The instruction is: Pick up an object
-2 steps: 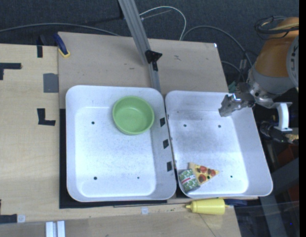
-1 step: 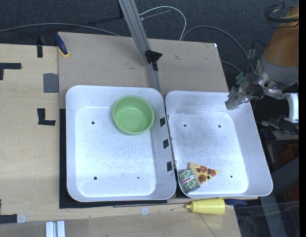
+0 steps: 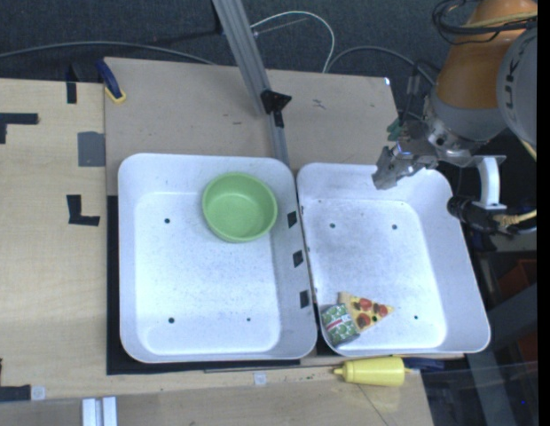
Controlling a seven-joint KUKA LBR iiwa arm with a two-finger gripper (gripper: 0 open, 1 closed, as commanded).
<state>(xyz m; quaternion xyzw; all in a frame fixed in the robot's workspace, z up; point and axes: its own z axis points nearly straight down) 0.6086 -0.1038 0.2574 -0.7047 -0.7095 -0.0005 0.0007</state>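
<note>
Gripper (image 3: 392, 169) hangs at the upper right bin's (image 3: 435, 238) top edge, its grasp impossible to read, while the pizza slice (image 3: 368, 311) lies well below, toward lower centre, beside a green packet (image 3: 338, 323).

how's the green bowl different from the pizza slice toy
The green bowl is round and one plain colour; the pizza slice toy is a flat wedge, yellow with red spots. The bowl sits upright in the left bin, near its far edge; the slice lies in the right bin, near its front edge beside a small green packet. The bowl looks clearly larger. Both rest on a bin floor, away from the pincer.
</note>
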